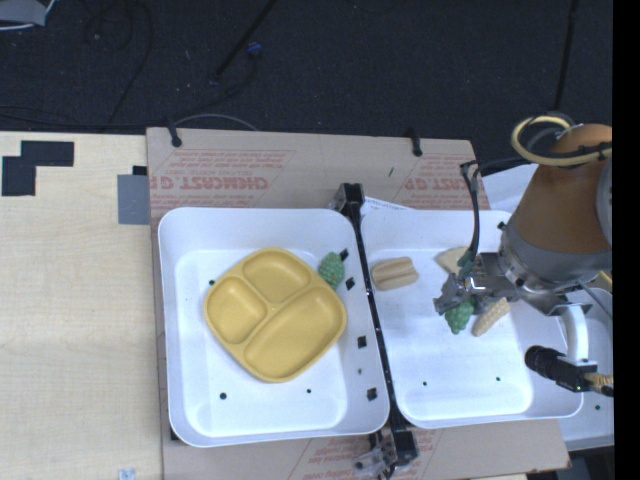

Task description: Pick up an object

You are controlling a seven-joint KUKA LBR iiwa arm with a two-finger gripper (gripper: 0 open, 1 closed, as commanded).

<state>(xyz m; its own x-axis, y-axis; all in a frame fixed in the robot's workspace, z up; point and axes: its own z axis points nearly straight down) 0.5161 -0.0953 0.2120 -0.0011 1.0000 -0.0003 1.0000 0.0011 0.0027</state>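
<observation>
You see a pale wood worktop (70, 308) with a brown board on it, and two white bins sit side by side on that board.

The left bin (190, 258) holds a big yellow plate (275, 313) with three parts. The plate lies flat near the middle of that bin. A small green thing (331, 266) sits just beside the plate's far right corner, close to the bin's right wall.

The right bin (440, 393) has the arm (565, 203) over its right side. The arm is grey with an orange part on top, and it comes in from the right edge.

In the right bin, a tan bun (393, 273) lies near the left wall, toward the far side. A pale bit (451, 259) shows near the far edge, just by the arm.

The jaws (466, 303) are low in the bin, near its right side. A green toy (460, 317) and a tan stick (490, 317) lie right at the jaws, touching each other. You cannot tell if the jaws are spread or pressed together, or if they pinch either toy, as dark parts hide the tips.
</observation>
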